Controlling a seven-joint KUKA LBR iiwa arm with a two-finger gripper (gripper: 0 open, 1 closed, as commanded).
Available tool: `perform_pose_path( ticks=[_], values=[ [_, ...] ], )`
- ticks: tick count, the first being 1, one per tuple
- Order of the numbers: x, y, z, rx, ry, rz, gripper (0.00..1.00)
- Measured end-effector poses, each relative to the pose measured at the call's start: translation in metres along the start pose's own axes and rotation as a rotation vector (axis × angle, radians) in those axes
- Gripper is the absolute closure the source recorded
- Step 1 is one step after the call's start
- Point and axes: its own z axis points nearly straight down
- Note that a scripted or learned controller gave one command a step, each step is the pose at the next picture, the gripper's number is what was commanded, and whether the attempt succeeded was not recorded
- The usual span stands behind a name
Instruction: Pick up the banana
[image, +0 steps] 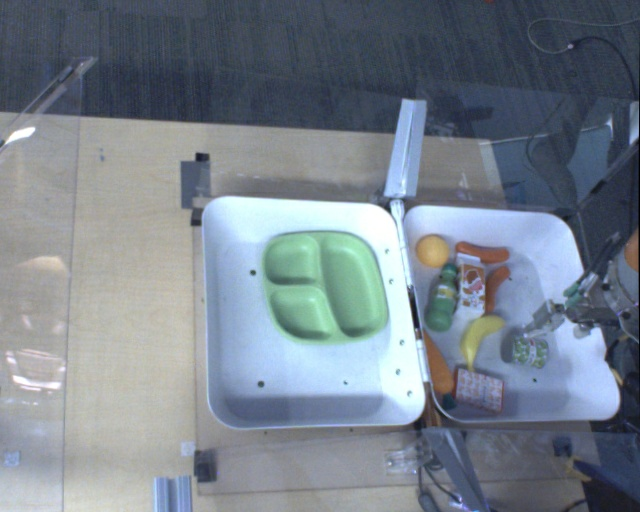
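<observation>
Banana (478, 338) amid clutter, mid-bin (560, 235)

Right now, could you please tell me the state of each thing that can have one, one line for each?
Yellow curved banana: lying flat in the right white bin, not held.
Green plastic bottle: lying on its side.
Green divided plastic tray: right way up in the left white bin.
Small patterned can: lying beside the gripper.
Two-finger gripper: low over the right bin, holding nothing visible.
</observation>
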Motion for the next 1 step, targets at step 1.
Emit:
perform_pose_path(
  ticks=[1],
  values=[
    [0.0001,0.0075,0.0313,0.004,0.001,0.028,0.00]
  ],
)
